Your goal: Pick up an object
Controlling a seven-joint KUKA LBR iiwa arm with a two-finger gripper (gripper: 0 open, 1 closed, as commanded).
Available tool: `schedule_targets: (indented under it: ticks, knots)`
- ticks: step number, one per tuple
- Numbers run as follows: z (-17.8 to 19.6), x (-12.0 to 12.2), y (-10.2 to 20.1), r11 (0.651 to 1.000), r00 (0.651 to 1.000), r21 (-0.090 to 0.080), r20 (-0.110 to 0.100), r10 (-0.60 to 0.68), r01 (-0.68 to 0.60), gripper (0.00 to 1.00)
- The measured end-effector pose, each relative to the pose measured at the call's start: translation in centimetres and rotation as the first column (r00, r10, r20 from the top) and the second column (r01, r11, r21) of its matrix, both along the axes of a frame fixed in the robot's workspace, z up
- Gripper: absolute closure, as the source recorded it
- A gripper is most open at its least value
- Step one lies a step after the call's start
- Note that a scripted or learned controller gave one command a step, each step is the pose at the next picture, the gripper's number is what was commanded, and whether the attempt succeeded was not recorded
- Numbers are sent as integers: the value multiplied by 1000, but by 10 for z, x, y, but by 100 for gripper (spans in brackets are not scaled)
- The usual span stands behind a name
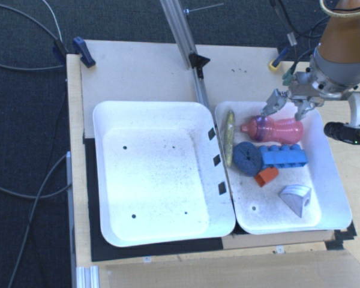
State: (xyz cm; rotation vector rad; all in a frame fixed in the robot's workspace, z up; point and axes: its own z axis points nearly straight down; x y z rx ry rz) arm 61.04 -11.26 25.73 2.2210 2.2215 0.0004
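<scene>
The tool [287, 105] is hovering, fingers apart, over the pink bottle [276, 129] (likely light, stiff, slippery plastic); gripping across its narrower body looks safest.

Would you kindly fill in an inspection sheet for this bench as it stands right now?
Surface: beige bench bearing left bin and right bin.
Job's things, in the right bin: pink bottle, blue block, blue disc, orange piece, grey wedge, yellow-green strip.
Clutter: blue clamp at the bench's far left corner.
Grippers: tool open, above the bottle, holding nothing.
Cables: black cables on the floor at left.
Surroundings: dark carpet, slanted metal rail.
</scene>
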Motion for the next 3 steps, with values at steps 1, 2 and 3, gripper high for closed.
schedule_targets:
  ticks: [1, 2, 3]
  knots:
    - [11, 0, 0, 1000, 1000, 0, 1, 0, 0, 100]
    - [55, -21, 78, 1000, 1000, 1, 4, 5, -5, 100]
    - [63, -73, 139, 1000, 1000, 2, 2, 5, -5, 100]
